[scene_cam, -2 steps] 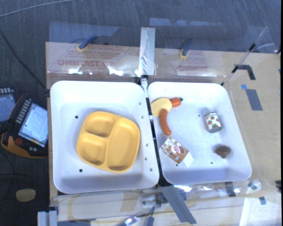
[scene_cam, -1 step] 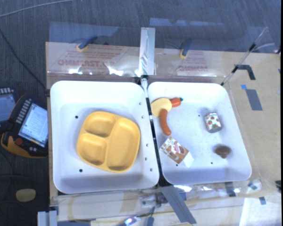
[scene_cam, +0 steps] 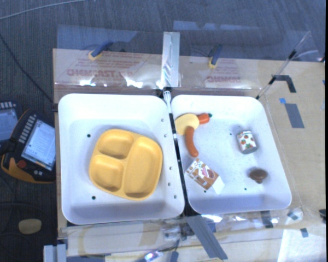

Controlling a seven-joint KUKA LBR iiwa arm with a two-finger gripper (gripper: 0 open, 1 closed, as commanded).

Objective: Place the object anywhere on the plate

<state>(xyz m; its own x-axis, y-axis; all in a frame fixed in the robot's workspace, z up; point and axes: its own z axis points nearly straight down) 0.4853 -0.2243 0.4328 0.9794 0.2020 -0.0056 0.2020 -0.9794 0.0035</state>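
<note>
Left bin (scene_cam: 71, 146): holds just the plate, seemingly kept free as the drop-off side.
Right bin (scene_cam: 273, 146): holds the loose things, gathered here as the pick-up side.
Plate (scene_cam: 126, 162): yellow, with divided compartments, lying flat near the left bin's middle; nothing rests on it, so the task is not yet done.
Patterned packet (scene_cam: 202, 173): lies flat, tilted, in the right bin's lower left part, near the divider.
Yellow piece (scene_cam: 184, 122): curved, at the upper left of the right bin, touching the sausage.
Sausage (scene_cam: 192, 142): orange-red, lying lengthwise just beside the divider.
Small can (scene_cam: 246, 142): on its side, well apart from the packet.
Brown lump (scene_cam: 257, 174): near the right bin's lower right.
Task's object: which one is meant, I cannot tell; all candidates lie in the right bin.
Gripper: its state cannot be told here.
</note>
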